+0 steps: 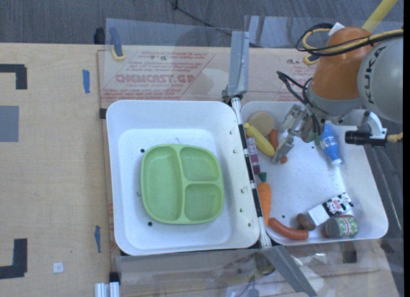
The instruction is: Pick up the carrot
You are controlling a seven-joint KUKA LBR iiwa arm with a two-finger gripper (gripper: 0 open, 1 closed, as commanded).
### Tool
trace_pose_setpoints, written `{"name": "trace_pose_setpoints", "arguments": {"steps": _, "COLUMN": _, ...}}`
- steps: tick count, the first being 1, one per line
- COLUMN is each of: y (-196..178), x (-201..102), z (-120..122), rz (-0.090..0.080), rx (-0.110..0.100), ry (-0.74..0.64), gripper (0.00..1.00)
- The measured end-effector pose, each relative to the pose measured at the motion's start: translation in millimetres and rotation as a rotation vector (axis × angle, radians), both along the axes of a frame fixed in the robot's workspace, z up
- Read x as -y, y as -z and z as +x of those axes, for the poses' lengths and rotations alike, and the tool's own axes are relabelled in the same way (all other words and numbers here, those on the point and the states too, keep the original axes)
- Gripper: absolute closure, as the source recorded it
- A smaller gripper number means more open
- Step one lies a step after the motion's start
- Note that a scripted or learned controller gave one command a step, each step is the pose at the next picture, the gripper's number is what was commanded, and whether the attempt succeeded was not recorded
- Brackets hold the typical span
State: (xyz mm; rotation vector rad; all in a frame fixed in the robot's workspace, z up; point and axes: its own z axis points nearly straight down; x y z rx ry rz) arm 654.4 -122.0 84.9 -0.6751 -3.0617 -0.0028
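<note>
The carrot [264, 198], orange with a green top, lies lengthwise against the left wall of the right bin [371, 180], in its lower half. My gripper [284, 141] hangs over the upper left part of that bin, well above the carrot in the view and apart from it. It points down and left, with its tips beside a yellow banana [259, 140] and a small red item [274, 138]. The fingers stand open and I see nothing between them.
The left bin [122, 161] holds a green divided plate [182, 184]. The right bin also holds a round tan item [261, 121], a blue bottle [329, 147], a red sausage [288, 230], a brown lump [305, 221], a cow-patterned carton [331, 208] and a can [341, 226].
</note>
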Motion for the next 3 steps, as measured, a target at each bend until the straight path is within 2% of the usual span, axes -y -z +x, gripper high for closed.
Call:
{"name": "trace_pose_setpoints", "arguments": {"steps": 1, "y": -10.1, "x": 0.9, "z": 2.5, "rz": 0.000, "rx": 0.009, "ry": 0.002, "gripper": 1.00}}
{"name": "trace_pose_setpoints", "arguments": {"steps": 2, "y": -1.4, "x": -1.8, "z": -81.1, "rz": -0.003, "rx": 0.006, "ry": 0.538, "gripper": 1.00}}
{"name": "trace_pose_setpoints", "arguments": {"steps": 3, "y": -14.4, "x": -6.4, "z": -92.0, "rz": -0.004, "rx": -0.004, "ry": 0.481, "gripper": 1.00}}
